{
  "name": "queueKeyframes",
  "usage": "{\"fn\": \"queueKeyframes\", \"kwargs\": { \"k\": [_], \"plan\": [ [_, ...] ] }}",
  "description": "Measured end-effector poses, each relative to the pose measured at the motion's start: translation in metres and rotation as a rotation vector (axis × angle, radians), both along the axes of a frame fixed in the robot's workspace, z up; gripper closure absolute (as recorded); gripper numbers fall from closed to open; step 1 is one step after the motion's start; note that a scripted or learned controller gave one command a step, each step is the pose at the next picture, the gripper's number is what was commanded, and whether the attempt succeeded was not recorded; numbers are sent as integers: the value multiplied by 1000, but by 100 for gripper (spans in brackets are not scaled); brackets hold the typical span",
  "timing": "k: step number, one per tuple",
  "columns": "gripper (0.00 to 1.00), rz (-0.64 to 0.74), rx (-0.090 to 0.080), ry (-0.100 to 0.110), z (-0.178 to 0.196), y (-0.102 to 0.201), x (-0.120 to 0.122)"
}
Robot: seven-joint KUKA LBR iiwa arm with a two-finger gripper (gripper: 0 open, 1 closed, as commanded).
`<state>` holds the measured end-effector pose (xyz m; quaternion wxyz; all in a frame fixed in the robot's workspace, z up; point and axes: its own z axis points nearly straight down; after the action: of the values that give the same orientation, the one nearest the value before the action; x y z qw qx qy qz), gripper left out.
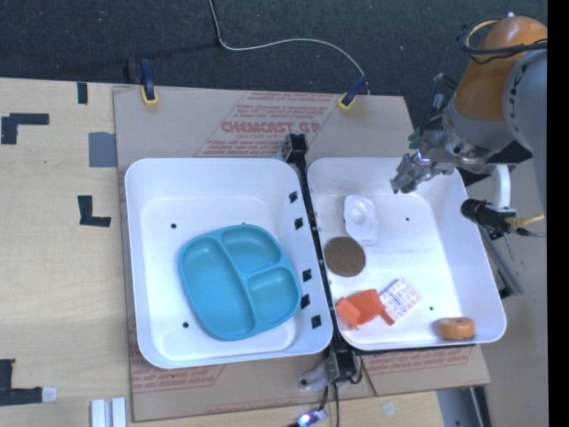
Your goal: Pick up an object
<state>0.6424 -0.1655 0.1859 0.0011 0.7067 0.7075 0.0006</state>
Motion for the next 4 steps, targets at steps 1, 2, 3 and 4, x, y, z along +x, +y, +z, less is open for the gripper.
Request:
{"fn": "queueKeyframes", "kwargs": {
  "k": [1,2,3,4],
  "plan": [
    [100,1,1,2,18,1,0],
    [100,6,2,3,22,64,11],
    [100,5,2,4,30,118,5],
    [100,5,2,3,42,171,11]
  ]
}}
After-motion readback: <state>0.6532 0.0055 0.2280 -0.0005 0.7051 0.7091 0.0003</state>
